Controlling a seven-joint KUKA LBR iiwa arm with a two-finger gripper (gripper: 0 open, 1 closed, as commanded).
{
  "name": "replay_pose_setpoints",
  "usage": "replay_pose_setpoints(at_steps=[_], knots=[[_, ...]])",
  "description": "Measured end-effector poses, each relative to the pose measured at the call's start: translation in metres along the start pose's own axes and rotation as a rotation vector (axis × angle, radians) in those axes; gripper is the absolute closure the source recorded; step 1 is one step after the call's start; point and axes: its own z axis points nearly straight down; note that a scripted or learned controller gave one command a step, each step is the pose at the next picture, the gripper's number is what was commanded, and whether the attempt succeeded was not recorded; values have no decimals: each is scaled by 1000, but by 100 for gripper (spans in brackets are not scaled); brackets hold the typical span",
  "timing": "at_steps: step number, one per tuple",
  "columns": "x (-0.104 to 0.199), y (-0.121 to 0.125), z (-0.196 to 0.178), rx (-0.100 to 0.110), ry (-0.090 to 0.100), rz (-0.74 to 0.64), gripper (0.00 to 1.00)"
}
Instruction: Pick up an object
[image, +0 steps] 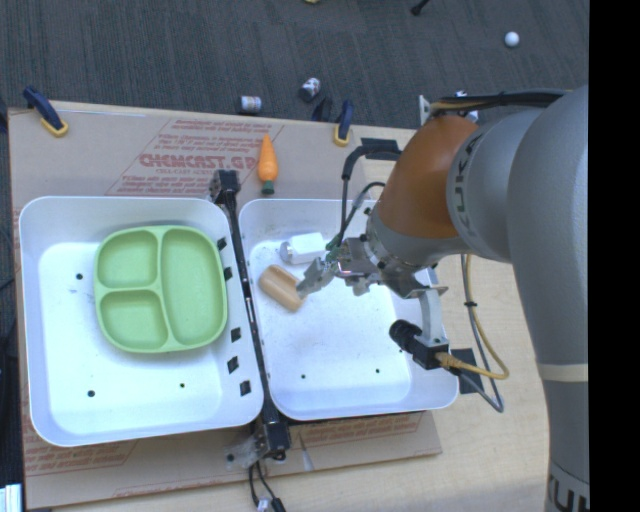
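From above, the bench carries two shallow white bins side by side on a sheet of brown cardboard (150, 150). Red print on the cardboard reads "CHEMCAST" in large letters, followed by letters that look like "GP"; the smaller lines around it are too fine to read.

The left bin (40, 330) holds a pale green plate (160, 288) with three compartments, lying flat near the bin's middle.

The right bin (340, 385) holds a tan cylinder (281, 288), like a cork or a small bread roll, lying on its side close to the bin's left wall. Just behind it, toward the far wall, lies a small white tube (303, 246).

The grey arm (520, 180) with its orange band (425, 180) reaches in from the right and bends over the right bin. Its gripper (318, 276) hangs low just right of the tan cylinder, beside it, with nothing seen between the fingers; whether they are apart or together cannot be told.

An orange carrot-shaped toy (267, 160) rests on the cardboard behind the bins. Blue clamps (45, 110) grip the cardboard's far edge.
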Motion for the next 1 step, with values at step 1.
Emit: replay_pose_setpoints(at_steps=[1], knots=[[-42, 32, 76, -7, -1, 2, 0]])
